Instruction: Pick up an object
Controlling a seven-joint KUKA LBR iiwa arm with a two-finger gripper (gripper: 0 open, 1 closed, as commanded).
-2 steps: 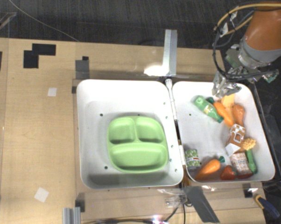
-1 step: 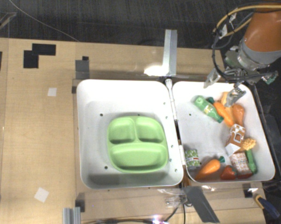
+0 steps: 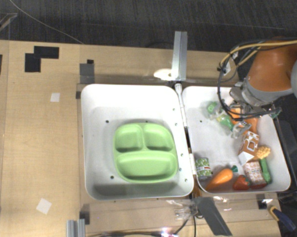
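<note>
The gripper (image 3: 241, 128) hangs low over the far right part of the right bin (image 3: 207, 137). The big orange band (image 3: 272, 70) and the grey wrist sit on top of it, so most of the gripper is hidden, and I cannot tell if it is open, closed or holding anything. Black and yellow cables (image 3: 232, 58) loop around the arm just above the wrist. Right beside the gripper, on its left, there is a small green and clear thing (image 3: 222, 116), maybe a wrapped toy, but it is too blurry to name. Something orange (image 3: 249, 123) peeks out from under the gripper on its right, and part of it is covered. Just below the gripper lies a small box with a brown and white picture (image 3: 250, 143), and a yellow bumpy toy (image 3: 263, 153) touches it. Farther down, near the front wall of the bin, sit a small can with a green label (image 3: 203, 166), a carrot (image 3: 221, 177), a red piece (image 3: 241, 182), a small packet (image 3: 253, 172) and a green stick shape (image 3: 265, 172), all crowded close together. Well to the left of the gripper, the left bin (image 3: 96, 132) holds a green tray (image 3: 145, 152) with three sections.
</note>
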